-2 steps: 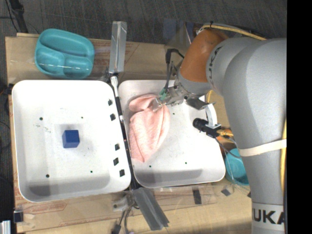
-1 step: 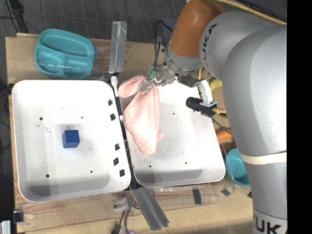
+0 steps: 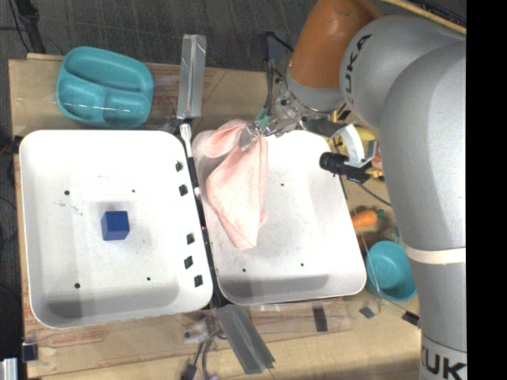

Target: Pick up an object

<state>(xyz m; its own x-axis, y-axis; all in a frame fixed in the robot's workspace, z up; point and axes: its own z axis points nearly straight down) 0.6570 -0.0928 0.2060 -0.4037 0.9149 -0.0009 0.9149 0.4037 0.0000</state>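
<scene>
The teal tray (image 3: 104, 85) lies off the bench's far left corner, outside the bins and out of the way; the left bin (image 3: 47, 212) bears a blue cube (image 3: 116, 225) near its middle, well apart from the arm, and it needs no attention in this step; between the bins runs the divider (image 3: 196, 236), and this is where care is called for, since the pink cloth (image 3: 238, 182) hangs close beside it and its upper left fold seems to lie over the rim there. To do the lift well, I judge the arm should rise straight and slowly until the trailing end leaves the floor of the right bin (image 3: 317, 236), so the fabric neither drags over the divider nor slips from the pinch; a sideways pull toward the left looks risky. The cloth is pale pink, soft and creased, bunched at the top and falling in a long tapering fold toward the bin's middle, its lower tip resting on the white floor; the gripper (image 3: 265, 129) at the bin's far edge appears pinched on the cloth's top corner, the fabric gathered up to its tips; at the far right a teal bowl (image 3: 390, 269) and an orange item (image 3: 363, 219) sit outside the bin, near the arm's base.
</scene>
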